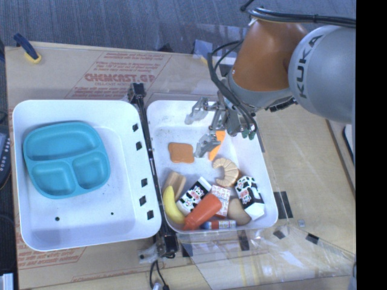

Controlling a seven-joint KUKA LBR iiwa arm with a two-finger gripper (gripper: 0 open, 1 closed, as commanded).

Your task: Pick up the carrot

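- The arm (302,53) reaches in over the right bin (158,118), its gripper (213,139) low near the bin's back half.
- A small orange carrot (216,147) sits right at the fingertips, an orange piece showing between the fingers.
- Just left of the gripper lies a flat orange patty (181,153).
- Towards the bin's front: a croissant (228,170), a banana (170,204), a red pepper (203,212), two cow-print cartons (249,196).
- The left bin (36,234) holds a blue divided tray (65,157).
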